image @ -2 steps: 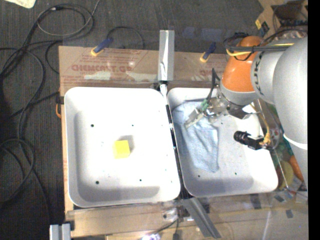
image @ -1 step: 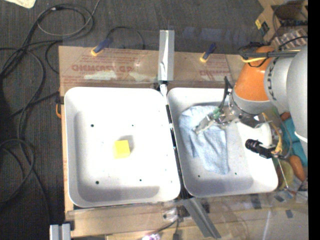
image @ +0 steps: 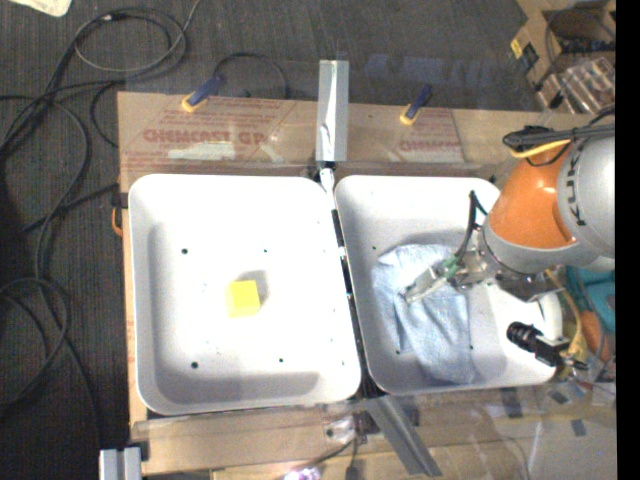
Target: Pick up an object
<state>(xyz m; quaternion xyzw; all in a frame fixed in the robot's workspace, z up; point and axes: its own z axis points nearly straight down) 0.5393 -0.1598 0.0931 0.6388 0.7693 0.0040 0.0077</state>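
My arm (image: pixel 560 218) runs off the right edge and covers the right bin's (image: pixel 420 193) far corner. My pincer (image: pixel 425 286) is too small and blurred against the cloth (image: pixel 435 328) to read.

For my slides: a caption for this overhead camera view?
Gripper over the pale blue cloth in the right bin; yellow block sits left.

Even overhead light is falling across the bench, and the two white bins (image: pixel 150 268) are reflecting it brightly, nearly washing out along their rims. Soft shadows are pooling along the inner walls of the left bin. The dark floor (image: pixel 60 168) is staying dim. The whole frame is showing slight softness and grain, blurring fine detail toward the corners.
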